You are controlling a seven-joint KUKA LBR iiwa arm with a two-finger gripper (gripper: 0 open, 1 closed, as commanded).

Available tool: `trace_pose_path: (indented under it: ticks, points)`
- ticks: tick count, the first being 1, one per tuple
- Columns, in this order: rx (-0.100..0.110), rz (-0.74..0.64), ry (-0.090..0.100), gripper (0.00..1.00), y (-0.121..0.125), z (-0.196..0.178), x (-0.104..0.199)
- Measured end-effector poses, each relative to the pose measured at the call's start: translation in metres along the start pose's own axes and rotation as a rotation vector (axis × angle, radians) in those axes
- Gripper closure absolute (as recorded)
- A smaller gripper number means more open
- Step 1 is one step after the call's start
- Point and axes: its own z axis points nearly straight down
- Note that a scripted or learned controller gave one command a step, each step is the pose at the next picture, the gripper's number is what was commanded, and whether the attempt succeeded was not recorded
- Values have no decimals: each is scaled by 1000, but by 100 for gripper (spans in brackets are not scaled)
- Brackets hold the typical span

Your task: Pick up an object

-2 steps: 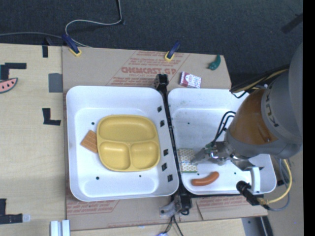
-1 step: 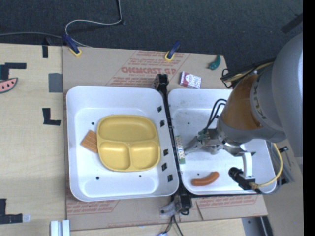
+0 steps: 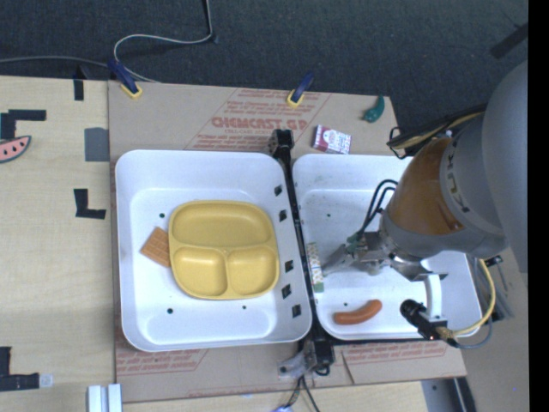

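In the left bin (image 3: 137,256) lay a yellow divided plate (image 3: 225,249) with a brown wafer-like piece (image 3: 157,246) tucked under its left edge, both well apart from me. I reached in from the right over the right bin (image 3: 343,187), my pincer (image 3: 328,263) low near that bin's left wall beside the black divider (image 3: 292,230); its state I could not tell from this angle, nor could I see anything in it. The sausage (image 3: 357,313) lay on the bin floor toward the near edge, just below and to the right of my pincer, apart from it.
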Motion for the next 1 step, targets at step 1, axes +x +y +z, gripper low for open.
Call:
trace_pose_path:
  ticks: [1]
  points:
    - [1,0,-1,100,0,-9,0]
